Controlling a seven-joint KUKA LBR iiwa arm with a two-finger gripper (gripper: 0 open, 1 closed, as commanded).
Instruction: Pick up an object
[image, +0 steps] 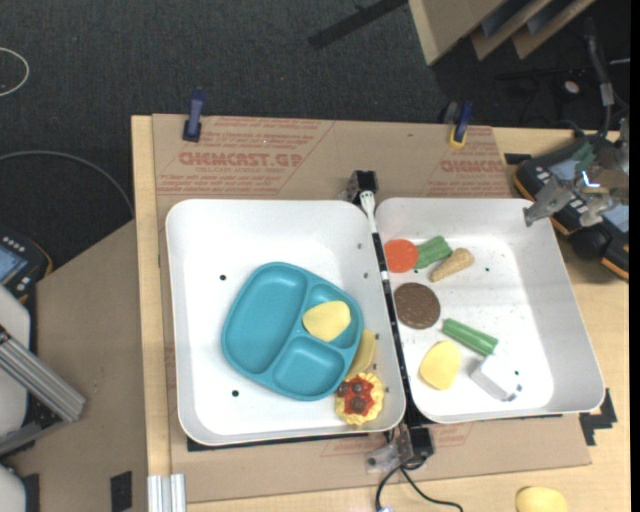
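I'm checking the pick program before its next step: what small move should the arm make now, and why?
Probably swing the gripper in over the right bin. It sits beyond that bin's far right corner, while the orange disc, brown disc and yellow piece lie inside.

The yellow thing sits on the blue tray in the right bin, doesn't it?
Not quite. The camera view shows the blue tray, with the yellow thing on it, in the left bin, not the right one.
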